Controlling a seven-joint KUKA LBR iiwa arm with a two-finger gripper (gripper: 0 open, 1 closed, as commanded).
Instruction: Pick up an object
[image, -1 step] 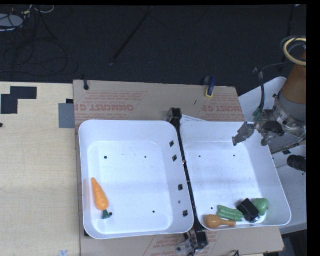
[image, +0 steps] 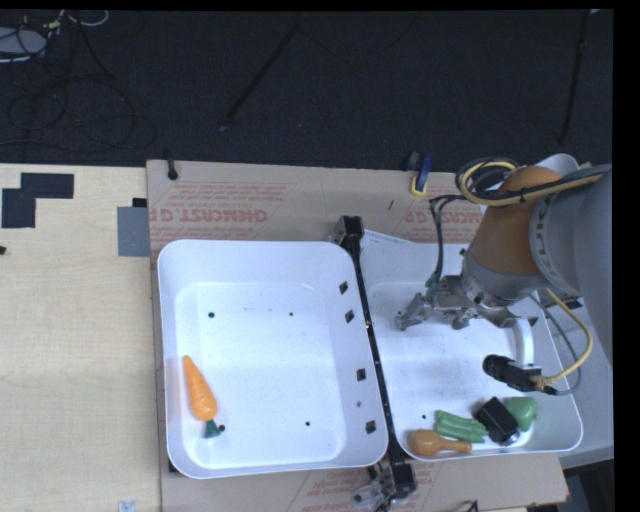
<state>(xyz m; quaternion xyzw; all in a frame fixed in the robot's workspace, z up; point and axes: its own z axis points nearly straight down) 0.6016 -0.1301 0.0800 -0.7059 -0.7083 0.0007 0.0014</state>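
My landmark is the black divider (image: 362, 330) where the two shallow white bins meet, a thin dark strip with small clips along it.

To the left of it lies the left bin (image: 170, 300), smooth glossy plastic with rounded corners and a few dark specks on its floor. Far from the divider, against that bin's outer wall, rests a toy carrot (image: 199, 390): a tapered orange cone, matte, with a small dark green stub at its lower end.

To the right of the divider lies the right bin (image: 570, 430), and my gripper (image: 410, 318) hangs over its floor, just beside the divider. I come in from the right: a grey body, an orange band above my wrist, yellow and black cables looping around it. My metal fingers (image: 404, 321) point toward the divider, low above the white plastic. I cannot tell how far apart they stand; I see nothing between them.

Along the near wall of the right bin, right of the divider's lower end, sits a cluster: a pear-shaped orange-tan piece (image: 436, 443) closest to the divider, then a bumpy green toy vegetable (image: 461, 427), then a boxy black block (image: 496, 419) lying over a paler green rounded piece (image: 522, 409). All of them are well apart from my fingers.
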